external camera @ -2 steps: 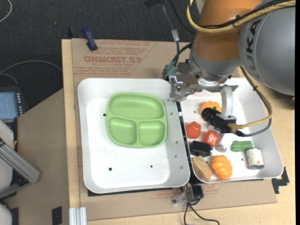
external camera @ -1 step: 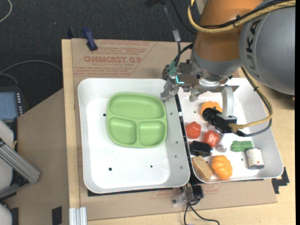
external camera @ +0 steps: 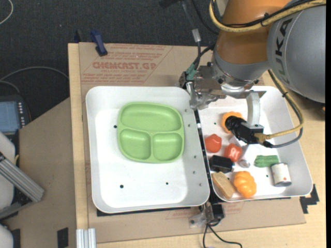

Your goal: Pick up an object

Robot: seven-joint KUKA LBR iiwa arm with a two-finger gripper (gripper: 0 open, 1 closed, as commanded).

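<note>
**A:** What's furthest left on the bench?

**B:** A shallow white plastic bin (external camera: 98, 154). A pale green plastic plate with three compartments (external camera: 151, 132) lies flat in its upper half. The left bin sits on a brown cardboard sheet with red print (external camera: 124, 61).

**A:** And the claw?

**B:** The metal two-finger gripper (external camera: 197, 99) is over the seam between the bins, at the top left corner of the second white bin (external camera: 295, 154). The wrist hides its tip, so I cannot tell whether it is open or closed. I see nothing held in it.

**A:** So where are the things to pick?

**B:** All loose in the right bin, below and to the right of the gripper. Nearest the seam is a red pepper-shaped toy (external camera: 212, 142). Under that is a small black block (external camera: 221, 163), then a tan wedge-shaped piece (external camera: 222, 186) at the bottom edge.

**A:** Further right?

**B:** A round orange item (external camera: 229, 118) sits near the top, partly covered by the arm. A red chunky piece (external camera: 234, 152) is just beside the black block. An orange pumpkin-shaped toy (external camera: 245, 184) touches the tan wedge.

**A:** And at the far side?

**B:** A green oblong toy (external camera: 266, 160), with a small white cylinder with a dark band (external camera: 281, 174) just below it, near the right wall.
</note>
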